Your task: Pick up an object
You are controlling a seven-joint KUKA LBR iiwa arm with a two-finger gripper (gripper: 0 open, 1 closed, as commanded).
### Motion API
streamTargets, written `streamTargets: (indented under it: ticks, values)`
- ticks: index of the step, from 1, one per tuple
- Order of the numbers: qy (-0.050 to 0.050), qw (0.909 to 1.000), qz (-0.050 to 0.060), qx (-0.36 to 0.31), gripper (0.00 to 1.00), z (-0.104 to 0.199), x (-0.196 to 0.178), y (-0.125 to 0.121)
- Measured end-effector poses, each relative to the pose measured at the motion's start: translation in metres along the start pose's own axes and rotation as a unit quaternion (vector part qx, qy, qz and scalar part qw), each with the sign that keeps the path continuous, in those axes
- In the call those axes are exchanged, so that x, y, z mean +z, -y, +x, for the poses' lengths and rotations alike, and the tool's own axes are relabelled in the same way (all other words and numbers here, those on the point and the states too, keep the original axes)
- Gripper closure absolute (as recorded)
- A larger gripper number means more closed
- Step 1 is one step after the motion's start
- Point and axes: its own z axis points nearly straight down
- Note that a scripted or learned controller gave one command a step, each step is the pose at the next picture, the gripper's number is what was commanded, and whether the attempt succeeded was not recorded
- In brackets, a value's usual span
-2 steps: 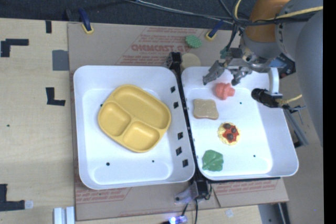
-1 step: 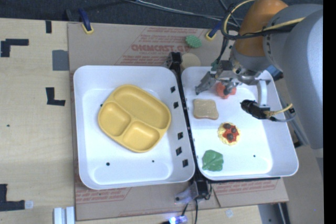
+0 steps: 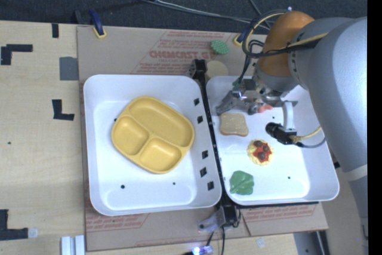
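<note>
The right bin [image 3: 310, 185] holds a tan toast slice [image 3: 234, 125], a small yellow round piece with red topping [image 3: 261, 151] and a green leafy piece [image 3: 242, 182]. My gripper [image 3: 239, 101] is low over the far left part of that bin, just above and behind the toast slice. A small red-orange bit [image 3: 261, 108] shows beside the gripper; what it is cannot be made out. The grey arm with its orange band [image 3: 286, 33] comes in from the right and covers the bin's far right corner.
The left bin [image 3: 98, 188] holds a yellow divided plate [image 3: 153, 134]. A black divider [image 3: 208, 128] runs between the bins. A green ridged object [image 3: 219, 46] lies on the cardboard behind the bins. A black cable plug [image 3: 280, 133] hangs over the right bin.
</note>
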Motion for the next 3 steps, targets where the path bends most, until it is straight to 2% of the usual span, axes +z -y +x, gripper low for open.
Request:
streamTargets:
  ticks: [1,2,3]
  values:
    - [0.0,1.0,-0.001,-0.001,1.0,0.001,-0.012,-0.001]
    - [-0.001,1.0,-0.002,0.0,1.0,-0.004,-0.056,0.0]
    - [-0.001,1.0,-0.003,0.0,1.0,-0.006,-0.109,-0.011]
